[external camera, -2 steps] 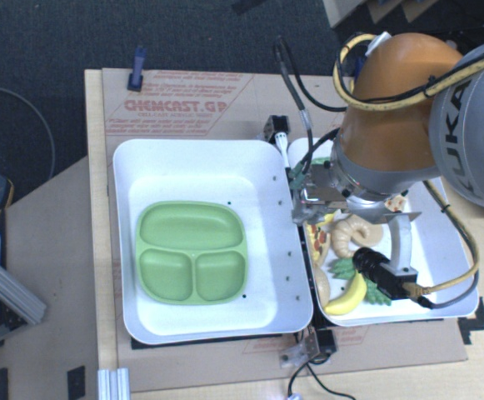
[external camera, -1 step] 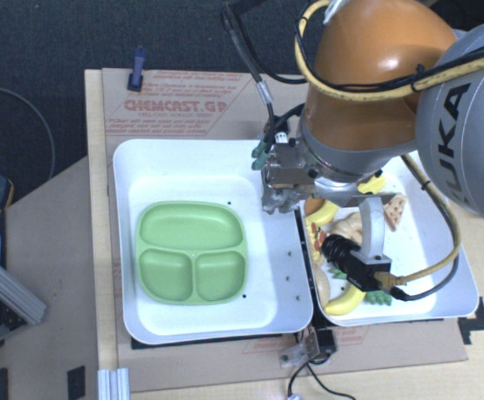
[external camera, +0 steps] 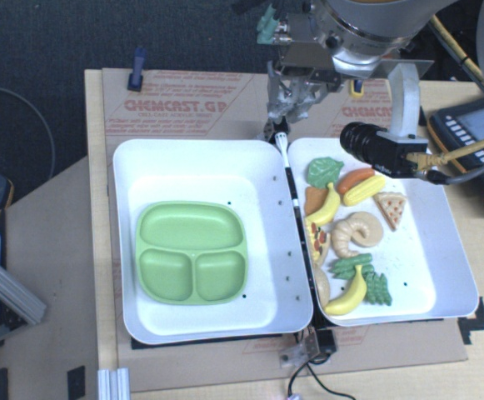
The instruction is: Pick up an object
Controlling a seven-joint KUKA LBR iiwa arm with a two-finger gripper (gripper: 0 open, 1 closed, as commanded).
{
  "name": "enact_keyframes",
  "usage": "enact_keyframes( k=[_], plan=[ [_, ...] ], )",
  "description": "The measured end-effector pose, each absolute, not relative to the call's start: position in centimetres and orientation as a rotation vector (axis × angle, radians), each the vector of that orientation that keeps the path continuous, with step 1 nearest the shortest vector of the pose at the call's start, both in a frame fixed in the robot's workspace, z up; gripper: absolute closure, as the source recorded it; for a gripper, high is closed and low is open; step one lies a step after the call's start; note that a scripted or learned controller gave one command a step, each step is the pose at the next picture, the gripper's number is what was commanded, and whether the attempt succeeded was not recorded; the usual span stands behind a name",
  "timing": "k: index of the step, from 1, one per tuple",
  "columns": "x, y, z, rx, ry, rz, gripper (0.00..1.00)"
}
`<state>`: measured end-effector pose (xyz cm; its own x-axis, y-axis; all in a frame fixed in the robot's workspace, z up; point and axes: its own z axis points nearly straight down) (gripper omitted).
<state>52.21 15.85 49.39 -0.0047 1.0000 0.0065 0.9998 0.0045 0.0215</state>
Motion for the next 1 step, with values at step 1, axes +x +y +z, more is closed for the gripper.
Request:
enact_keyframes(
  k=[1],
  plan=[
    [49.56,14.73,36.81,2.229,2.223,-0.020,1.00]
  ],
)
